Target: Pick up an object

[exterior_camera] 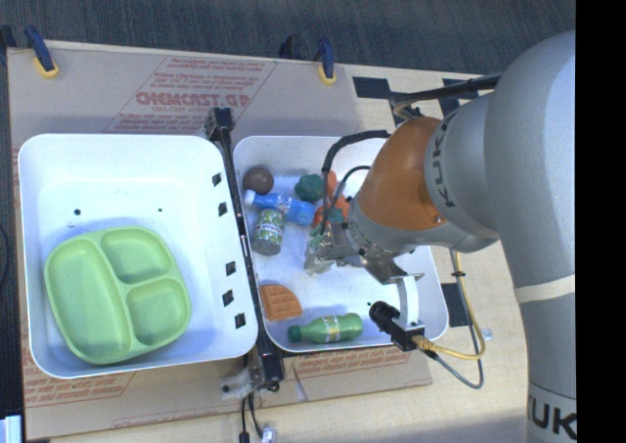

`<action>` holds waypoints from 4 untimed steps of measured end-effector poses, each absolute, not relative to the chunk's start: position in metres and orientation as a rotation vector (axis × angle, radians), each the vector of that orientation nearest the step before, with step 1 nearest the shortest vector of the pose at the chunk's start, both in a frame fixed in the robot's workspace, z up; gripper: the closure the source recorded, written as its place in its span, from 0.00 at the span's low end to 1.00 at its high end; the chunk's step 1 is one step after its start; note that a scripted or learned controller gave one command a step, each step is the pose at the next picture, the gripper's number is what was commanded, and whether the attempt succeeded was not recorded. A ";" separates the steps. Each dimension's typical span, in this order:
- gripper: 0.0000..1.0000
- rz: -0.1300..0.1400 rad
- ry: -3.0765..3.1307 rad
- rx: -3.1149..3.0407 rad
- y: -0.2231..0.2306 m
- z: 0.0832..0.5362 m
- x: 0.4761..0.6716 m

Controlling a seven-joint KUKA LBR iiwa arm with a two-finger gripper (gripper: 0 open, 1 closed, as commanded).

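The claw (321, 253) is hanging mid-bin in the right bin (436, 306), its grip hard to tell; next, it's needing to settle squarely over the small can (269, 231).

Around the jar (269, 230), the right bin (293, 148) is crowded: a brown ball (258, 179) and blue bottle (277, 202) behind, a waffle (281, 302) and green bottle (326, 329) in front, bare floor between.

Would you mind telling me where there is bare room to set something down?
Left bin: bare floor behind the green tray. Right bin: crowded, a small patch between can, waffle and green bottle.
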State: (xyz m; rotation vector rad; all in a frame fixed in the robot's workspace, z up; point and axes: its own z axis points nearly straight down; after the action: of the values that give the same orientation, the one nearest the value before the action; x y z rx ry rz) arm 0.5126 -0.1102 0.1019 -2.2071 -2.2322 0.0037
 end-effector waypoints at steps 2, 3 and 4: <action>1.00 0.004 -2.240 -2.203 -0.110 0.112 0.514; 1.00 0.000 -2.228 -2.214 -0.088 0.192 0.482; 1.00 0.001 -2.227 -2.215 -0.119 0.229 0.520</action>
State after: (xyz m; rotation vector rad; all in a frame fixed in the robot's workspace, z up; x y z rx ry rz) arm 0.5199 -0.1190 0.2287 -2.2155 -2.2270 0.0006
